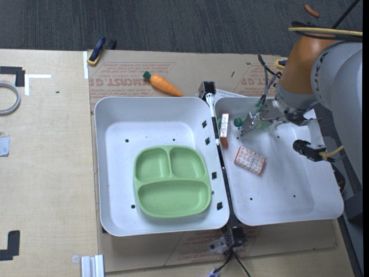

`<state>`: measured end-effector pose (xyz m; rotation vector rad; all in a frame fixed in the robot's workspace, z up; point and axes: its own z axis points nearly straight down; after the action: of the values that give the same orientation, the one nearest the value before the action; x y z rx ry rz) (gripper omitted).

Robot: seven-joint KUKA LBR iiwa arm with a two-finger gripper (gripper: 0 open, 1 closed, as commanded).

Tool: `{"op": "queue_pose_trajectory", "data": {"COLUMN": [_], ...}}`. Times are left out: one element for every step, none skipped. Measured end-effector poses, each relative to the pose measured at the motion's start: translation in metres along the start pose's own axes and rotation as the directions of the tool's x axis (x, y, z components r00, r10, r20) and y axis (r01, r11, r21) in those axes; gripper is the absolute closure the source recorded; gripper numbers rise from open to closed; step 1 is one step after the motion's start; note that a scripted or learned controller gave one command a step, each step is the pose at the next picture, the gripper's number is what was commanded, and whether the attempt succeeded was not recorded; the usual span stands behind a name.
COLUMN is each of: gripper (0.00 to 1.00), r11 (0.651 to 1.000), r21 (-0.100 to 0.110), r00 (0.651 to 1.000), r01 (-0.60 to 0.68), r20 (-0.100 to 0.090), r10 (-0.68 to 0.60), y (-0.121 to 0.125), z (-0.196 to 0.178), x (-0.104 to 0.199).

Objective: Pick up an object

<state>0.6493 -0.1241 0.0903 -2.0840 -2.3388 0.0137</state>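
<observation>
My gripper (247,124) hangs low over the back left part of the right bin (288,203), at the end of the grey arm with its orange band (302,62). A pink and white packet (249,160) lies flat on the bin floor, a little in front of the gripper and apart from it. A small white and orange box (223,129) stands against the bin's left wall, just left of the gripper. Nothing visibly sits in the gripper.
The left bin (115,126) holds a green divided plate (172,181). A toy carrot (164,84) lies on the cardboard behind the bins, and a blue clip (97,50) lies at the far left back. Black clamps (207,89) join the bins.
</observation>
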Motion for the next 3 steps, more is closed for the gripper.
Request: {"op": "queue_pose_trajectory", "data": {"gripper": [0.0, 0.0, 0.0], "r11": [0.995, 0.999, 0.962], "r21": [-0.011, -0.014, -0.012], "r00": [0.995, 0.999, 0.962], "r01": [-0.103, 0.053, 0.274], "r20": [-0.001, 0.003, 0.004], "r10": [0.103, -0.053, -0.274], "y": [-0.118, -0.105, -0.145], "z": [-0.016, -0.101, -0.1], "x": [0.035, 0.075, 0.095]}}
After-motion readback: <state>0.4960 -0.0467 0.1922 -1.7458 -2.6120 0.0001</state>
